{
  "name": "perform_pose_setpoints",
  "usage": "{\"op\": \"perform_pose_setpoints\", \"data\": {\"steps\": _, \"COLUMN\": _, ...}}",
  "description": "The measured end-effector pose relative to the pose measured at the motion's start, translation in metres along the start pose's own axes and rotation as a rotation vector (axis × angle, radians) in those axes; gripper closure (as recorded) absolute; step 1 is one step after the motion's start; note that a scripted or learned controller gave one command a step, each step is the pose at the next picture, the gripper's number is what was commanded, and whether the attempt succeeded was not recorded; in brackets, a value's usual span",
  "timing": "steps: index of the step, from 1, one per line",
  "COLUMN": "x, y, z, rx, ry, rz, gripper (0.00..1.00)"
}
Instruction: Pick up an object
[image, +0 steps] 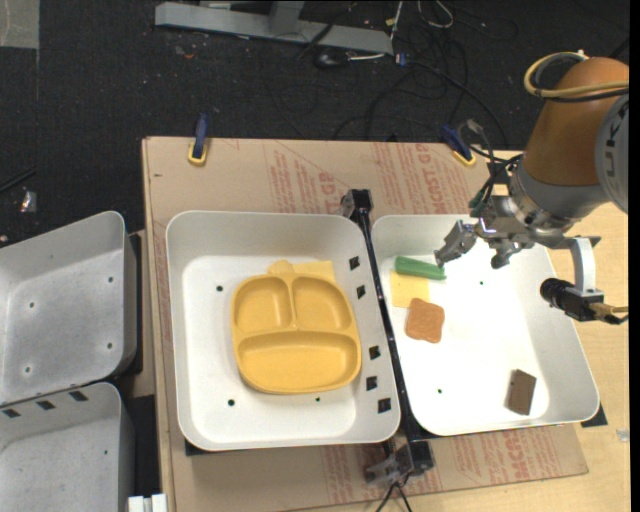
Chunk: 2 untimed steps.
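Camera view shows the grey arm (570, 150) reaching from the right over the right bin (560, 400), its fingers (455, 240) spread open, holding nothing, just beside the green object (418, 267). Part of the arm's orange band is cut off at the edge.

Both bins (200, 330) are plain white. Left one's got a mustard-yellow divided tray (296, 333). At 3 o'clock from it: a green stick (418, 267), pale yellow square (407, 290), orange-brown sponge-looking piece (425, 321), dark brown block (520, 391). Arm (570, 120) is orange and grey. Bench board (300, 170) is tan with red print.
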<state>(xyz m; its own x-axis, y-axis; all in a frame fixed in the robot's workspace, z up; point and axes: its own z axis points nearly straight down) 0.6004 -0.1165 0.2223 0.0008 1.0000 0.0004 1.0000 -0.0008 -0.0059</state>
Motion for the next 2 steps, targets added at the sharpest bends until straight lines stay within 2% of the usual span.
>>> {"op": "perform_pose_setpoints", "data": {"steps": 2, "x": 0.006, "y": 0.001, "z": 0.128, "rx": -0.001, "ry": 0.001, "rz": 0.000, "gripper": 0.00}}
